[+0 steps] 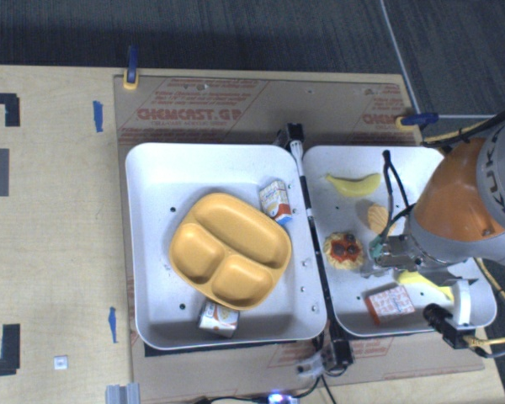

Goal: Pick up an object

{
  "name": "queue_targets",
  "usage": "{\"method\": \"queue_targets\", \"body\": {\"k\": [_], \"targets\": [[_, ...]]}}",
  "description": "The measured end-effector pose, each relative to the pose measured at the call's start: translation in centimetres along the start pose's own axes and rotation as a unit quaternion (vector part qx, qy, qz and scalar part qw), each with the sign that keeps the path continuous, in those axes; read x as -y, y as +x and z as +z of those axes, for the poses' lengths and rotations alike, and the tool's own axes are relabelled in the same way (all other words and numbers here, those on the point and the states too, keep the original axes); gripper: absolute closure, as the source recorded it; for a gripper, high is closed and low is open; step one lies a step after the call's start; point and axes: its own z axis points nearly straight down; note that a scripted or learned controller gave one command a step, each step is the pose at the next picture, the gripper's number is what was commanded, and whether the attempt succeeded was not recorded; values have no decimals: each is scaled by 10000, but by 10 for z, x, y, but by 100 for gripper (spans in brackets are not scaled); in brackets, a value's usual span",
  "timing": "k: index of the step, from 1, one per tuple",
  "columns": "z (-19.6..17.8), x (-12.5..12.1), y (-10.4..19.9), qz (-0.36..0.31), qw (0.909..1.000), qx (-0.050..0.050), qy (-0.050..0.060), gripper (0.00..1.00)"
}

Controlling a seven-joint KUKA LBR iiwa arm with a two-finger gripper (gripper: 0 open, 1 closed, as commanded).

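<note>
Pale wooden bench point(50, 251); cardboard sheet point(236, 108); two white bins point(143, 225) side by side

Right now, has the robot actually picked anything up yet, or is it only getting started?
Nothing looks picked up yet. The claw is low in the right bin, beside the small red and yellow toy, but I can't see anything gripped. The banana and the red and white box lie in that bin. Grasping and lifting one object remains.

glossy yellow plastic tray point(229, 248), matt white bins point(147, 225)
</note>
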Motion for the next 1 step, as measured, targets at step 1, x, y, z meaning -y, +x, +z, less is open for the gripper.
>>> {"method": "queue_targets", "body": {"k": [1], "targets": [[0, 0, 0, 0, 10000, -1, 1, 0]]}}
